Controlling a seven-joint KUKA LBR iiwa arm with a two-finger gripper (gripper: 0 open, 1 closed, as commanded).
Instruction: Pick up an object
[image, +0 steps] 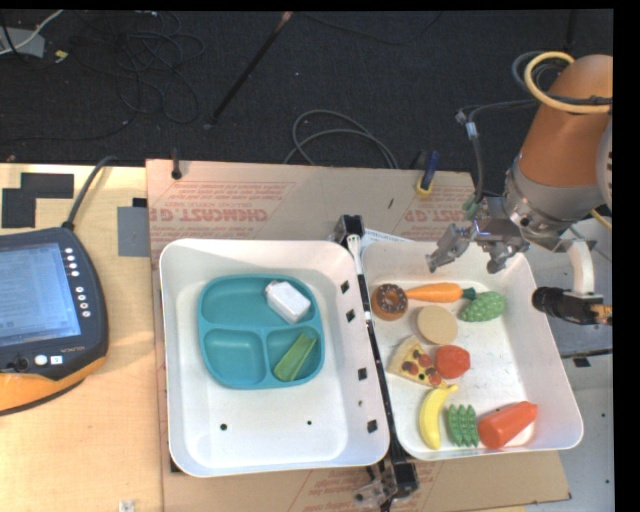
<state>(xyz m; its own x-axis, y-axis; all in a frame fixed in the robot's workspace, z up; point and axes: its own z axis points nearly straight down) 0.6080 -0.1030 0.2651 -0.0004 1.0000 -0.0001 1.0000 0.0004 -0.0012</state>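
Jaws (468, 250) are hanging spread wide with nothing between them, hovering over the twelve o'clock rim of the right bin (560, 385), above the table.

From the overhead camera, I am looking down on a cluster of toy food in that bin. Just below me, toward six o'clock, the carrot (434, 293) is lying on its side, with the donut (389, 301) at its nine o'clock end and a green leafy piece (483, 306) at its three o'clock end. Farther toward six o'clock are sitting a tan round disc (437, 324), a pizza slice (417, 363), a tomato (453, 360), a banana (432, 414) and a red wedge (506, 423). The left bin (190, 420) is holding a teal divided tray (225, 345).

I am judging the carrot the nearest candidate: probably light, stiff plastic, smooth and likely to slip or roll. I would be closing across its thick middle, square to its long axis, clear of both neighbours.
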